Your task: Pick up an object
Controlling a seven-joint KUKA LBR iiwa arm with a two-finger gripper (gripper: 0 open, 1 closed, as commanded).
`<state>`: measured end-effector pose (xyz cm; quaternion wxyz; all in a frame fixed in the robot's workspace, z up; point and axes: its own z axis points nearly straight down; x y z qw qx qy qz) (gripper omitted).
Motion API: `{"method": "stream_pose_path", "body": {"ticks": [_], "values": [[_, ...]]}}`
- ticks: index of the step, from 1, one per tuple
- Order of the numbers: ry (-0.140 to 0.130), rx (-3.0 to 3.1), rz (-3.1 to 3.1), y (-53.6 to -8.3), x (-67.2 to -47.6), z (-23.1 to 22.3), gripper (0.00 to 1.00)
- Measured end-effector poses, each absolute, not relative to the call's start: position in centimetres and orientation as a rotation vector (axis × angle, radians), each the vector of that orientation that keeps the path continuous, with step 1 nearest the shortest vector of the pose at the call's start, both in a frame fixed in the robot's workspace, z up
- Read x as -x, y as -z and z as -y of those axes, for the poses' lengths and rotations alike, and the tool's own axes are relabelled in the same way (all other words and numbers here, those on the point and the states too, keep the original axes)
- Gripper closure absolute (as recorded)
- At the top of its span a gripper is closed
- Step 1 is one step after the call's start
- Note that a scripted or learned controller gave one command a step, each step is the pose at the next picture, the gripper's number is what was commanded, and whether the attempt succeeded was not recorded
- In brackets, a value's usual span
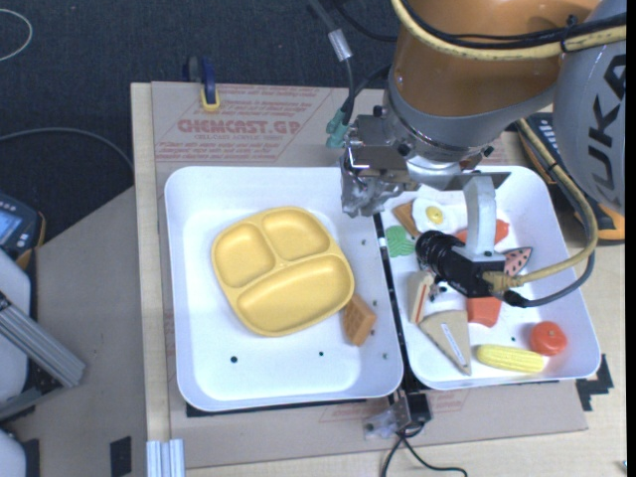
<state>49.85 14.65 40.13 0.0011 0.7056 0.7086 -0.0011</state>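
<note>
You see the gripper (366,193) low over the far end of the seam where the left bin (199,351) and the right bin (574,311) meet, with the grey wrist and the orange band of the arm bulking above it. From this slant you cannot tell whether it is spread or closed, and you see nothing held in it. Whatever you count as the thing to pick lies loose in the bins. In the left bin a yellow divided plate (283,271) sits near the middle, and a small brown cracker (359,321) lies just beside its near right corner, close to the bin's right wall. In the right bin you find a crowd of toy food. A fried egg (433,214) and a green piece (399,240) lie nearest the gripper, just to its right. A watermelon slice (517,261) lies further right and an orange-red block (484,312) sits below it. A pale wedge (447,338), a corn cob (510,358) and a tomato (548,338) lie along the near side. Both bins rest on a cardboard sheet (248,122) with red lettering.
</note>
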Motion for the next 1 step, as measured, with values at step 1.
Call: {"method": "stream_pose_path", "body": {"ticks": [1], "values": [[0.024, -2.235, -2.22, -31.2, -47.77, -9.67, 1.0]]}}
